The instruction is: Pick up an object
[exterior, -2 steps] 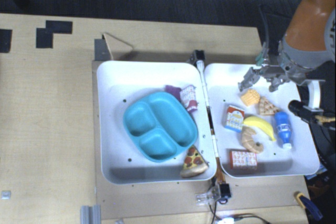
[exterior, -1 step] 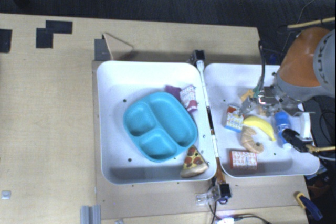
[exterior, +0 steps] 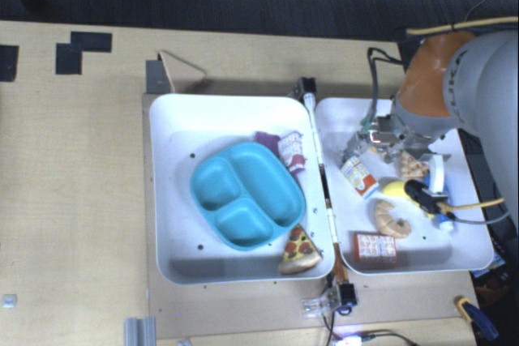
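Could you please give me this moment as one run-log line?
arm: over right bin | gripper: low beside small bottle | holding: unconfirmed | left bin: blue tray

no legible text, packet [exterior: 358,173] and carton [exterior: 375,246] labels too blurred

Two white bins [exterior: 166,198] side by side, mid-frame. In the left: one blue divided plate [exterior: 246,194], one pizza slice [exterior: 299,249], one purple packet [exterior: 285,150]. In the right: one croissant [exterior: 392,219], one brown packet [exterior: 375,246], one small bottle [exterior: 358,173], one yellow piece [exterior: 395,191].
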